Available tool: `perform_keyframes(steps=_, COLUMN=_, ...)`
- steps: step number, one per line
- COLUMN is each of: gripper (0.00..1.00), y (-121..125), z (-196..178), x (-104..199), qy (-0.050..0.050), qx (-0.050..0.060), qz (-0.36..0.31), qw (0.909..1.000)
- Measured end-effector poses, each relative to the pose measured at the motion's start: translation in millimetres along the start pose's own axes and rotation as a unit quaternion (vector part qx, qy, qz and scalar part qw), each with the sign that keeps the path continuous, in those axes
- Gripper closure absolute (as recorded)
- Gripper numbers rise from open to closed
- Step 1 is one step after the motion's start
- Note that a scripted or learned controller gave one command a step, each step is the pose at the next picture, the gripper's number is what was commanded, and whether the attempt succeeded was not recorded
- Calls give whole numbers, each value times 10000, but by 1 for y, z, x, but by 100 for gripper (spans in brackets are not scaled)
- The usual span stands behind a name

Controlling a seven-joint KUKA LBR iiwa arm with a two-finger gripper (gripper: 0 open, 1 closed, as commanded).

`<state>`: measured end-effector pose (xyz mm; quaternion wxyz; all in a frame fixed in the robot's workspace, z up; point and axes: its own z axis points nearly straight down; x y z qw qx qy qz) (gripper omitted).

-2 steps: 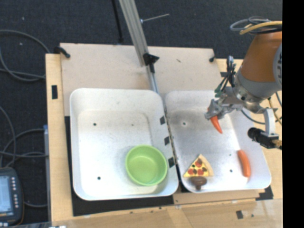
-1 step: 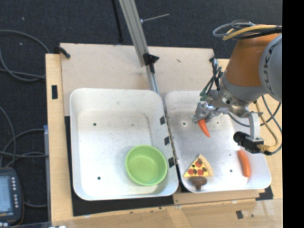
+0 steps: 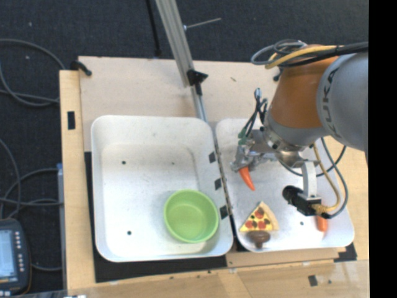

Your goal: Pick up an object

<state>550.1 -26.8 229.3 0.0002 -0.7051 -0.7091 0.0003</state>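
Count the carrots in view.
2. One carrot at the hand, right bin; another near that bin's right edge. The arm may hide more.

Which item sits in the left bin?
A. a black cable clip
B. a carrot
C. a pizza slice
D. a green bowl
D: the green bowl rests near the front right corner of the left bin, while the pizza slice and the carrot lie in the right bin.

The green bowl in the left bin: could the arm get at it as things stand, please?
Probably yes: the green bowl sits open from above, nothing on or over it, though the gripper is over the right bin, beside the orange carrot.
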Motion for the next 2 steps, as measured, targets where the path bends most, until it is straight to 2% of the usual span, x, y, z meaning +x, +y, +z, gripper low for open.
perform_keyframes(steps=1, gripper=100, y=-26, z=3, x=52, qy=5, qx=1, qz=-5, qw=10000)
perform_keyframes(steps=2, gripper=100, y=-47, z=-18, x=101, qy=15, qx=-16, qz=-17, qw=10000)
